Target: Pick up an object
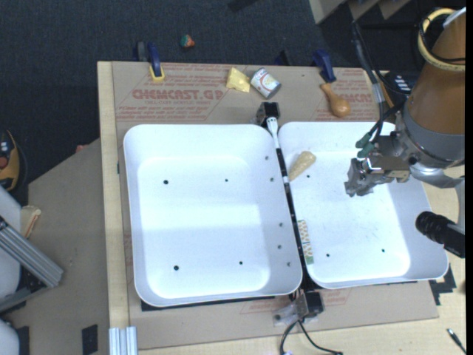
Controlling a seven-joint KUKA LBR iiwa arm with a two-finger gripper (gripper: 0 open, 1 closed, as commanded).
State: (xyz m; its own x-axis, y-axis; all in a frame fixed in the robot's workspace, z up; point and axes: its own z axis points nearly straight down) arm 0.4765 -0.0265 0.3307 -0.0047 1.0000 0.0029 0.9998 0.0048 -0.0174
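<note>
So the job is to pick something up, and nothing looks picked up yet. The gripper (360, 182) hangs over the right bin (384, 265), near the far right part of it. I see nothing held under it. It is dark and small from up here, so I cannot tell if it is open or shut.

The thing that looks easiest to grab is a tan block (301, 164). It lies on the floor of the right bin, close to the wall between the two bins. It is off to one side of the gripper, apart from it and not touching.

The left bin (148, 220) has just a few small dark dots on its floor.

Some other bits sit outside the bins on the brown board (185, 95): a yellow piece (238, 80), a small grey and white thing (264, 83), and a brown wooden thing (336, 100).

I think most of the job is left. The arm needs to move over the tan block, go down, close on it, and lift.
</note>
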